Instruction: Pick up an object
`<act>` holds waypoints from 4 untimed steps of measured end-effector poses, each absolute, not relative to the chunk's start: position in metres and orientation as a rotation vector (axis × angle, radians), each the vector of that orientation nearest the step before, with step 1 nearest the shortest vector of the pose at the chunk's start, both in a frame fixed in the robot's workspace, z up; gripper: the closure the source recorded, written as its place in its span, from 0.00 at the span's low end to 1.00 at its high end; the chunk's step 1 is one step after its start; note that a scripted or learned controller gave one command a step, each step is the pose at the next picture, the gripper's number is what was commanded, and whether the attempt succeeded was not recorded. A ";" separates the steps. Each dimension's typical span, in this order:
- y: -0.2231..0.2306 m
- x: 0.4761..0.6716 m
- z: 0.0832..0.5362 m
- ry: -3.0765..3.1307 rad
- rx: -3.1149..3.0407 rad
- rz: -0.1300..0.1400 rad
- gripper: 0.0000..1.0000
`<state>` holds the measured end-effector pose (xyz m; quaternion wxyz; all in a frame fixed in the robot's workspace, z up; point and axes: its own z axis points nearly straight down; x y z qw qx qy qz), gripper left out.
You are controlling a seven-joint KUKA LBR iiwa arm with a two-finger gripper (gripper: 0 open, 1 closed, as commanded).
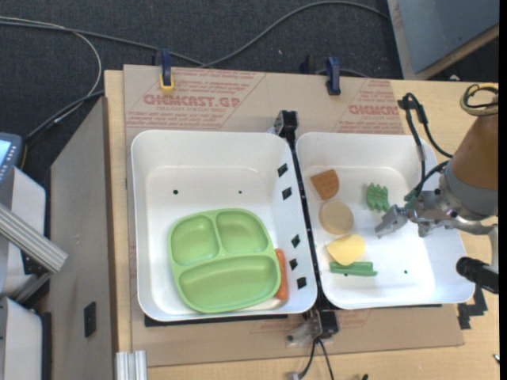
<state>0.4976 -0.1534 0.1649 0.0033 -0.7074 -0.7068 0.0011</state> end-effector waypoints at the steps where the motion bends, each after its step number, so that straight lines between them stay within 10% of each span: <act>1: -0.154 0.500 0.122 -2.217 -2.218 0.003 0.00; 2: -0.154 0.500 0.083 -2.217 -2.219 0.002 0.00; 3: -0.153 0.501 0.096 -2.221 -2.221 -0.003 1.00; 4: -0.152 0.496 0.142 -2.225 -2.223 -0.004 1.00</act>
